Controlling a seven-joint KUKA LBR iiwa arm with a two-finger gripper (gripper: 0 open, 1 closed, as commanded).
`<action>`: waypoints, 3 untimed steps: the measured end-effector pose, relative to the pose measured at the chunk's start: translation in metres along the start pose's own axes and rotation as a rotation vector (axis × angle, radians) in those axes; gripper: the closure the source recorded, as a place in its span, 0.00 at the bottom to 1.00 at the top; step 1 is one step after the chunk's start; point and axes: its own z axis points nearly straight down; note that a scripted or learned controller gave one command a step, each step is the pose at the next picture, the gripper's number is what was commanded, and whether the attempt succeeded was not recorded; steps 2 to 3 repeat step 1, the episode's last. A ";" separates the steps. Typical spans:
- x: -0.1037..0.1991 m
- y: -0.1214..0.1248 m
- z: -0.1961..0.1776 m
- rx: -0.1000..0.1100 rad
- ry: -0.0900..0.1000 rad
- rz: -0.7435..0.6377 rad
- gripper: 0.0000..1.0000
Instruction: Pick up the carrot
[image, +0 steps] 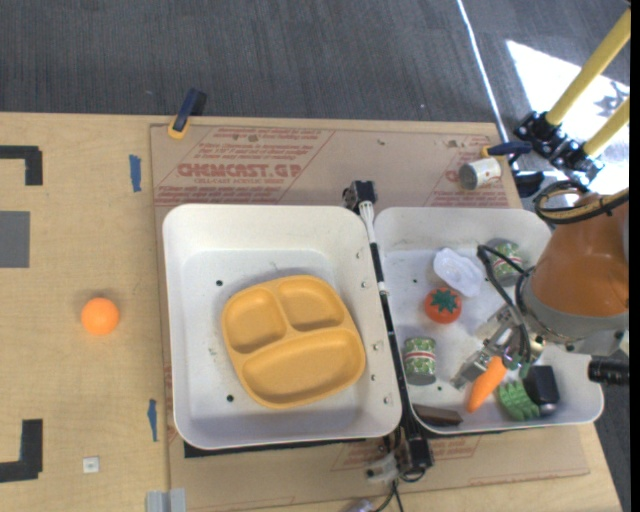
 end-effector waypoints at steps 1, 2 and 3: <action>0.023 0.009 0.016 -0.002 -0.005 -0.419 0.00; 0.023 0.009 0.016 -0.002 -0.005 -0.419 0.00; 0.023 0.009 0.016 -0.002 -0.005 -0.419 0.00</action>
